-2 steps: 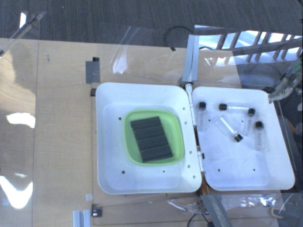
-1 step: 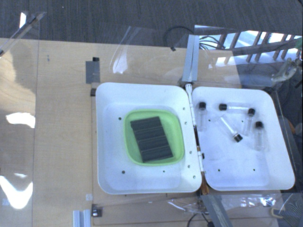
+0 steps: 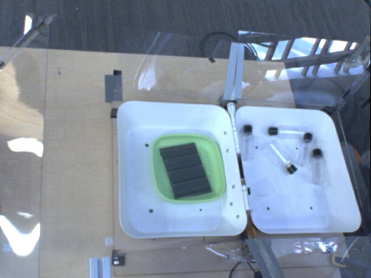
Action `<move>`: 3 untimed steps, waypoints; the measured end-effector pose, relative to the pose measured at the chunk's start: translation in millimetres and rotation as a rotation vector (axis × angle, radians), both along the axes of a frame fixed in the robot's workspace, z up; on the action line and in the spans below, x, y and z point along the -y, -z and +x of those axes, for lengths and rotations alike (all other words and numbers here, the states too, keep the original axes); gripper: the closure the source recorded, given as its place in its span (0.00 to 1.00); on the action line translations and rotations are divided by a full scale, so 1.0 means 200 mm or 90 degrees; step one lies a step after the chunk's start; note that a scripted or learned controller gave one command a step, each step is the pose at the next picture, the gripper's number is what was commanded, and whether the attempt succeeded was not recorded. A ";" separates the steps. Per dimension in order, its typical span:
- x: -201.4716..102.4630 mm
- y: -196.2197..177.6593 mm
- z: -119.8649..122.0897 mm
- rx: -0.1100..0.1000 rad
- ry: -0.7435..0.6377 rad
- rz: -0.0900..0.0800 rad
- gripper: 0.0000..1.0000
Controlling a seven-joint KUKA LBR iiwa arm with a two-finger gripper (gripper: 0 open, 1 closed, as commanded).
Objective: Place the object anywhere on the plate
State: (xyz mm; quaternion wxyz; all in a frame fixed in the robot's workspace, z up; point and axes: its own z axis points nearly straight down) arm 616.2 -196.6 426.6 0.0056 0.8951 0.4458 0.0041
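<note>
A green square plate (image 3: 215, 161) lies in the left white bin (image 3: 133, 172). A dark grey ribbed block (image 3: 185, 170) rests on the plate, slightly turned. In the right white bin (image 3: 339, 196) lie several clear vials with black caps, among them one at the far left (image 3: 247, 138), one lying slantwise in the middle (image 3: 283, 158) and one at the right (image 3: 316, 162).
A grey metal post (image 3: 234, 74) stands behind the seam between the bins. A small dark bracket (image 3: 113, 87) sits on the wooden bench behind the left bin. Clear plastic sheeting and cables lie along the front edge.
</note>
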 end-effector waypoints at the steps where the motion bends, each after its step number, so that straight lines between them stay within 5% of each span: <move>1: -0.11 -0.04 0.08 0.000 0.292 0.004 0.00; 2: 0.04 -0.04 -0.02 0.000 0.371 0.004 0.00; 3: 0.04 -0.04 0.14 0.001 0.446 0.005 0.00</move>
